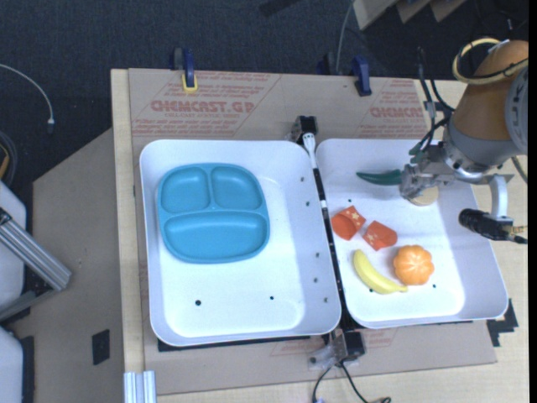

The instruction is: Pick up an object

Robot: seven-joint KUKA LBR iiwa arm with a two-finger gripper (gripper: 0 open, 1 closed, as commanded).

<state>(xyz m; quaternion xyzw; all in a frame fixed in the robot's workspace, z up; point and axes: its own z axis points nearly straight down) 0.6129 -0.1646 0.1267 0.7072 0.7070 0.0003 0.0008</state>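
We see the metal pincer (417, 183), its grip impossible to judge, low in the right bin (478, 302) beside a dark green pepper (379, 175), above two red chunks (362, 227), a dimpled orange (414, 264) and a curved yellow banana (375, 274), while a glossy blue divided plate (214, 213) fills the left bin (243, 309).

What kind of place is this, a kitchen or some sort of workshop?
Most likely a robotics lab, not a kitchen. The white bins sit on a board clamped to a bench, the food looks like toys, such as the banana, and loose cables trail around.
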